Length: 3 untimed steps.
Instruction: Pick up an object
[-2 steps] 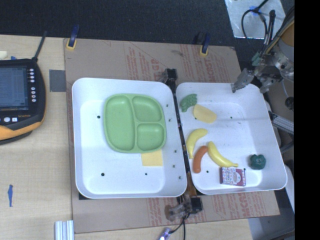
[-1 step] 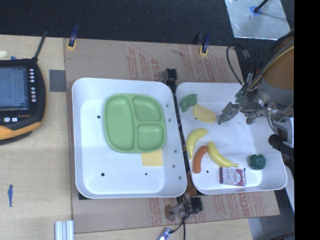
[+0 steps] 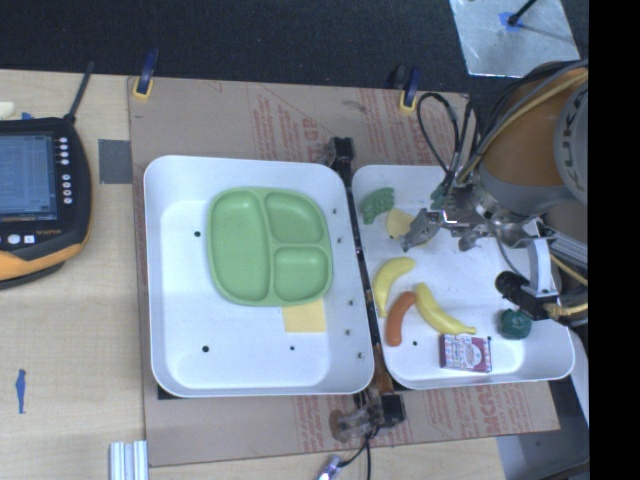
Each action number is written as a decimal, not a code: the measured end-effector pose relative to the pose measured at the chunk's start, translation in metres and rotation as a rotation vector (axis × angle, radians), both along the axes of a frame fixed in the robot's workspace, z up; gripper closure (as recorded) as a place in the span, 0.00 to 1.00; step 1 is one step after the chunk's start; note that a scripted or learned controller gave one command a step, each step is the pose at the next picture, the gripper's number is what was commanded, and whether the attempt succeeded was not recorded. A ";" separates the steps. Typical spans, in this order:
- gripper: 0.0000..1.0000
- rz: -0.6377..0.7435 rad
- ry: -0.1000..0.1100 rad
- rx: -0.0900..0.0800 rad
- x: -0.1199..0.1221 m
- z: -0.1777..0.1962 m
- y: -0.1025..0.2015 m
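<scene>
The right bin (image 3: 545,366) holds a green leafy toy (image 3: 377,205), a pale yellow wedge (image 3: 399,222), two yellow bananas (image 3: 390,278) (image 3: 440,311), an orange-red sausage (image 3: 399,318), a red-and-white carton (image 3: 465,352) and a small teal piece (image 3: 515,324). My gripper (image 3: 422,230) hangs low over the upper part of this bin, just right of the yellow wedge and above the bananas. I see nothing held in it. The left bin (image 3: 160,268) carries a green divided plate (image 3: 270,245) with a flat yellow square (image 3: 304,317) below it.
The arm's grey-and-orange body (image 3: 530,148) and its black cables (image 3: 445,133) cover the right bin's upper right corner. A handheld control pendant (image 3: 35,193) lies left of the bins. Clamps (image 3: 146,76) (image 3: 405,86) pin the cardboard base at the back edge.
</scene>
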<state>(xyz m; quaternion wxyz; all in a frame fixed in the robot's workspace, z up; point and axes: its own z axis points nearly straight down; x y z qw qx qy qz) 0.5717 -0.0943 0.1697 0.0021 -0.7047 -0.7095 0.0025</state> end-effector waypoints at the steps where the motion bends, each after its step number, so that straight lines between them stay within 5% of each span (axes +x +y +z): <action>1: 0.00 0.000 0.002 0.000 0.028 -0.079 -0.003; 2: 0.00 -0.001 -0.001 0.001 -0.058 -0.078 -0.005; 3: 1.00 0.002 0.000 -0.001 -0.058 -0.068 -0.006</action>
